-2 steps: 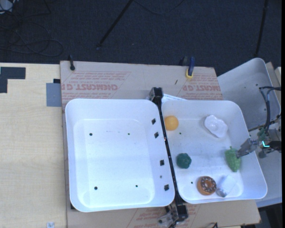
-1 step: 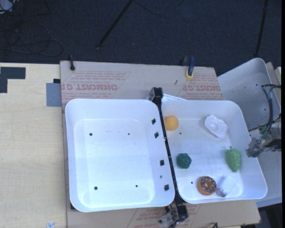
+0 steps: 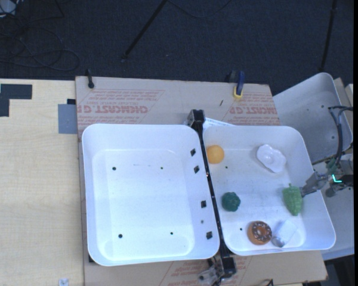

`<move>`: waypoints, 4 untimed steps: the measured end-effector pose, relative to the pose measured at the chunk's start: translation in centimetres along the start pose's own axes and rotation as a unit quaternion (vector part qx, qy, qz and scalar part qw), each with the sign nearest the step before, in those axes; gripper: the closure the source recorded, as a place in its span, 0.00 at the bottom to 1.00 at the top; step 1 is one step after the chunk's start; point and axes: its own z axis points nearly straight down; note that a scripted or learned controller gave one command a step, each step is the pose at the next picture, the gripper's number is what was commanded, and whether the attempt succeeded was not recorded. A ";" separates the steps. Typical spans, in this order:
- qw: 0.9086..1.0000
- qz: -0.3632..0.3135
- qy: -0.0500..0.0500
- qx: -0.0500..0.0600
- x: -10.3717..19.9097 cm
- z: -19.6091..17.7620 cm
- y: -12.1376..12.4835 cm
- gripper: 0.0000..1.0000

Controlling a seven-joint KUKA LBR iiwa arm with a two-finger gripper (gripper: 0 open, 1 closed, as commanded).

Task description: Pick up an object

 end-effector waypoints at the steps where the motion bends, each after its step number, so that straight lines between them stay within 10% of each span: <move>1: 1.000 -0.001 0.000 0.000 -0.1 -1.0 0.0 1.00; 2: 1.000 -0.001 0.000 0.000 -0.1 -0.9 0.0 0.00; 3: 1.000 -0.001 0.000 0.000 -0.1 -0.9 0.0 0.00; 4: 1.000 -0.002 0.000 0.001 -0.2 -1.9 0.0 1.00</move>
